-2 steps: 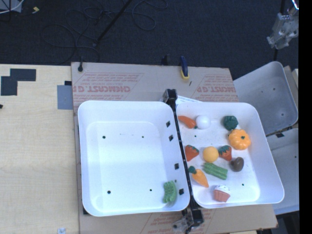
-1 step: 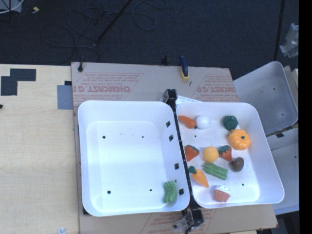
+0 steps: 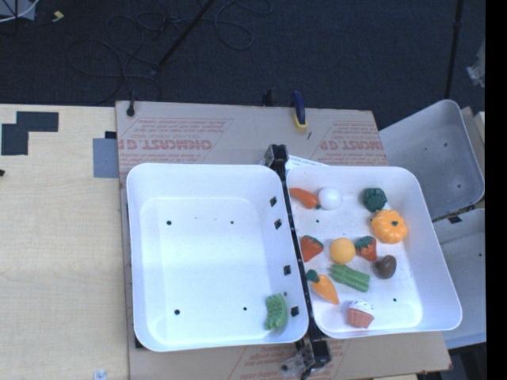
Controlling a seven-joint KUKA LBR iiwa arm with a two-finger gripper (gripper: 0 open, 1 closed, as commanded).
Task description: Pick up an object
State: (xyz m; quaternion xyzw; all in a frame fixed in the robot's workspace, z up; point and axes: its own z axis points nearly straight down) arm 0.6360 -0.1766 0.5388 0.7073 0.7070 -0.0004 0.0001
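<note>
L bin [image 3: 150,212]: green toy [image 3: 276,312] in near-R corner. R bin [image 3: 428,212]: approx ten toy foods. Hand state: can't tell.

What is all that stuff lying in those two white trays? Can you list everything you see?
left bin: 1, white, left half of the bench
right bin: 1, white, beside it on the right
leafy toy: 1, green, left bin, near right corner
carrots: 2, orange, right bin; one at far left, one at near left
white ball: 1, white, touching the far carrot
broccoli: 1, dark green, far right
pumpkin: 1, orange, below the broccoli
strawberries: 2, red; and
yellow ball: 1, yellow-orange, between the strawberries
green pod: 1, green, middle
brown piece: 1, brown, right
cupcake: 1, pink and white, near edge
</note>
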